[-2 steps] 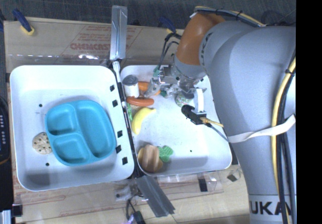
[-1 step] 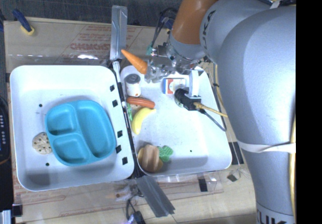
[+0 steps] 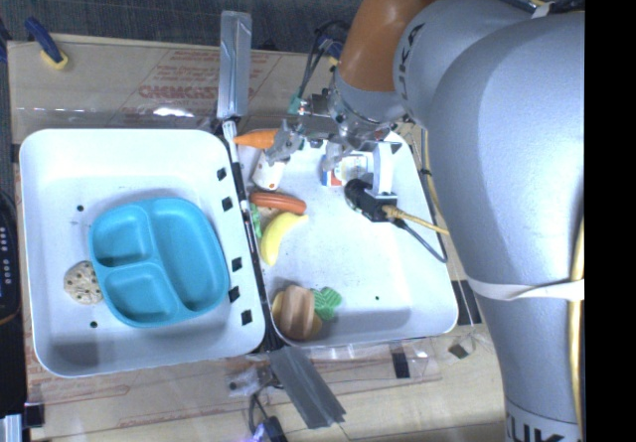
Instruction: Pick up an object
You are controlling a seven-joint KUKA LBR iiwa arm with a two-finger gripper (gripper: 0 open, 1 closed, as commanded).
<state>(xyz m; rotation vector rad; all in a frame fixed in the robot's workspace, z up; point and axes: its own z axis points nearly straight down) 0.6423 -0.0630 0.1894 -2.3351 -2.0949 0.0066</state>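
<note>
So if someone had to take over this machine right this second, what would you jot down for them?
Gripper: low over the far end of the right bin; I can't tell its state or whether it holds anything.
Right bin, along the left wall: carrot, sausage, banana, brown round item, green toy.
Left bin: blue tray, cookie beside it.
Done: no pick visible.
Left: grasp and lift one object.

1 camera looks down at a slant on both white bins (image 3: 40, 231), the arm (image 3: 497, 112) entering from its right.
</note>
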